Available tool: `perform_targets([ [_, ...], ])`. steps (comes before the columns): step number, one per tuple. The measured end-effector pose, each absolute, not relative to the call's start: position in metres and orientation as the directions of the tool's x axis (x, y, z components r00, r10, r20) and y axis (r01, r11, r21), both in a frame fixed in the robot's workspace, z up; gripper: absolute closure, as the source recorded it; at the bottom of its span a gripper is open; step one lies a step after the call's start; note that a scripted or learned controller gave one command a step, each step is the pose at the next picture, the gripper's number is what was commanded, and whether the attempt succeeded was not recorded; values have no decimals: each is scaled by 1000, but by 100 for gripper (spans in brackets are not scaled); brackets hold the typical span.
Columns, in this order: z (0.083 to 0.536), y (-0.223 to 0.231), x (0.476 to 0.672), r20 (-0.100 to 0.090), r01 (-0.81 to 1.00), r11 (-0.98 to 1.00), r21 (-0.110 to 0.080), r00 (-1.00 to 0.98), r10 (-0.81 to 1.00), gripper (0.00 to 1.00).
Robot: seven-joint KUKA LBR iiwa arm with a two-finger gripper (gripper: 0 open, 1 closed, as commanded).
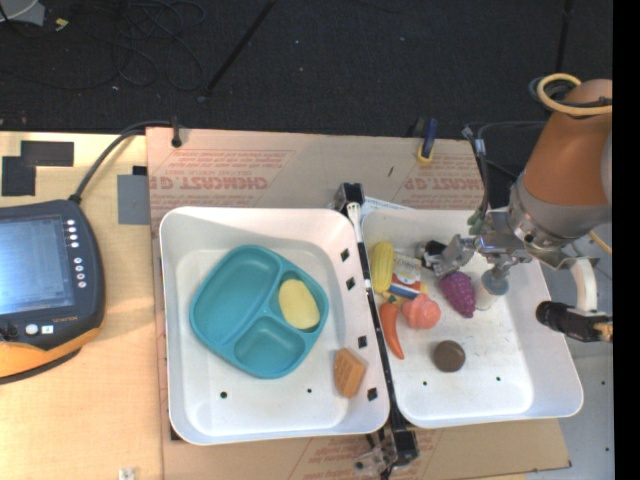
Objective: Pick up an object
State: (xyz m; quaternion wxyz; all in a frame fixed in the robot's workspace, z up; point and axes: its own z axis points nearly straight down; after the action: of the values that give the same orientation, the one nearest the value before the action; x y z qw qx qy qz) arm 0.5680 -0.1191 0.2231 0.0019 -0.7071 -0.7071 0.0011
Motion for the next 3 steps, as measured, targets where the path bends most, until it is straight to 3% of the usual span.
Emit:
perform_targets([
  [1, 81, -106, 578, 3, 1000, 3, -9, -3, 1000, 0],
  [2, 173, -138, 589, -3, 1000, -1, 6, 1, 1000, 0],
  [3, 111, -151, 596, -1, 1000, 2, 10, -2, 1000, 0],
])
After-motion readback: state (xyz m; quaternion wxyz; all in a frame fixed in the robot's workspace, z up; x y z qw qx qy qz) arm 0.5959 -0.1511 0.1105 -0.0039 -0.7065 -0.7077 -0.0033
